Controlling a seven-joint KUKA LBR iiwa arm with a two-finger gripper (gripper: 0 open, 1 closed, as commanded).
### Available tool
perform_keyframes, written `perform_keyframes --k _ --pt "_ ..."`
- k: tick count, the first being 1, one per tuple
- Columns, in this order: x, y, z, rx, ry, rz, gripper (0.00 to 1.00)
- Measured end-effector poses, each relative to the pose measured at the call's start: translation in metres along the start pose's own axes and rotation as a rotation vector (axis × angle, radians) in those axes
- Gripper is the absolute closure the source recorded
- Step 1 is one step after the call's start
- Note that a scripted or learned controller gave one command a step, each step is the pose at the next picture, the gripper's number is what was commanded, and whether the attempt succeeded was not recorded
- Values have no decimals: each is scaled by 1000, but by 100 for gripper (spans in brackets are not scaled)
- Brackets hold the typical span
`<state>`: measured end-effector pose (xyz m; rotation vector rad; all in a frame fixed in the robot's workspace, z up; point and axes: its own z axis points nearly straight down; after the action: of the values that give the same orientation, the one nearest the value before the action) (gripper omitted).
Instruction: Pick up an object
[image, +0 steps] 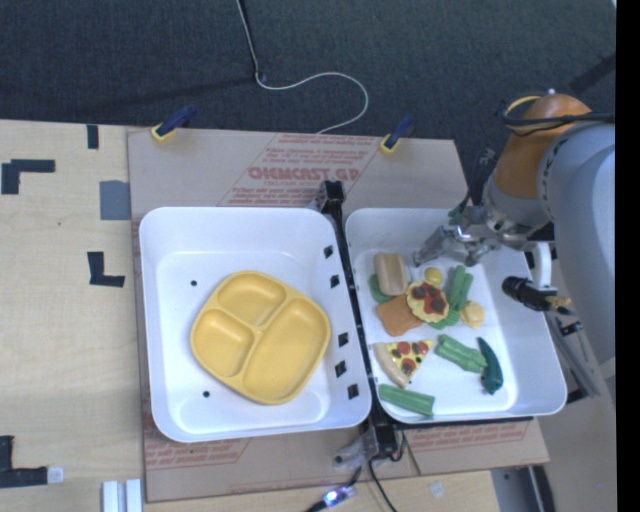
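The right bin (530, 400) holds several toy foods. Among them are a hot dog bun (390, 270), a round pizza-topped piece (428, 300) on a brown slice (397, 317), a pizza wedge (405, 358) and a small yellow ball (433, 275). There are also green pieces: a stalk (460, 285), a pepper (459, 352), a dark pod (490, 366) and a bean (407, 400). My gripper (450, 246) hangs over the bin's far side, just above the yellow ball, open with nothing between its fingers.
The left bin (165, 240) holds a yellow divided plate (260, 335). The grey arm with its orange band (530, 150) comes in from the right over the right bin's rim. Cardboard lies under both bins, and a white cable runs across the dark cloth behind.
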<state>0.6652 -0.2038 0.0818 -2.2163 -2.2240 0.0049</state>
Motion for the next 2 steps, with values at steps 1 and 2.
perform_keyframes --k 1,2 --pt "0 1 -14 -4 -2 -1 100" --pt "-5 11 -68 -9 -1 1 100"
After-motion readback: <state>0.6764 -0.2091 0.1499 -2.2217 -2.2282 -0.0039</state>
